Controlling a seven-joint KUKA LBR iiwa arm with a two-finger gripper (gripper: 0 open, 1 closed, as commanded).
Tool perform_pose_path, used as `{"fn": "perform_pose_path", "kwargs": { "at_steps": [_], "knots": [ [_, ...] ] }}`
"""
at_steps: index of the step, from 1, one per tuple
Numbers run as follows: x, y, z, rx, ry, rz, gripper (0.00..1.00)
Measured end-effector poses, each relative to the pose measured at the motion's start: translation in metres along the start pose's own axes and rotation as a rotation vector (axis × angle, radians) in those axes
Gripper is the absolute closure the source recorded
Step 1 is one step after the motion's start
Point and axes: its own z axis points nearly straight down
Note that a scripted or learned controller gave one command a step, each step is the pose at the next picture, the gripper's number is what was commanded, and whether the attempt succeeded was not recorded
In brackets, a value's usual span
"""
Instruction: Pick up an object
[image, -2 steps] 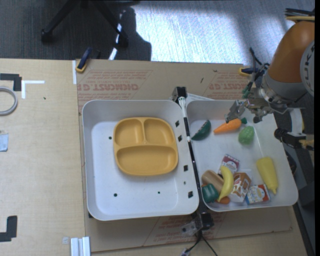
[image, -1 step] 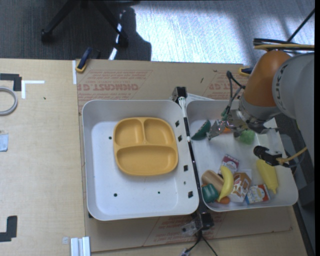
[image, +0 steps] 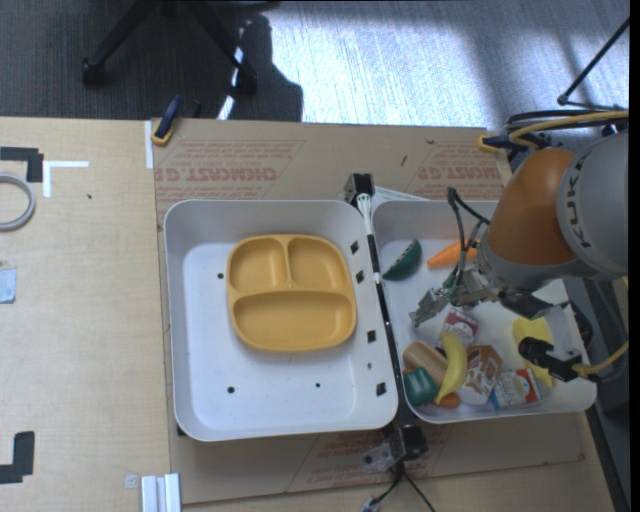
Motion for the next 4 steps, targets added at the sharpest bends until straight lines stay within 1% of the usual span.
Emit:
{"fn": "perform_pose_path", "kwargs": {
  "at_steps": [1, 2, 3, 4],
  "knots": [
    [0.013, -0.074, 0.0, -0.001, -0.001, -0.13, 0.0],
    [0.013, -0.072, -0.01, -0.005, -0.002, -0.128, 1.0],
    [0.071, -0.054, -0.212, -0.003, -0.003, -0.423, 1.0],
    [0.071, -0.053, -0.222, -0.005, -0.005, -0.423, 1.0]
  ]
}}
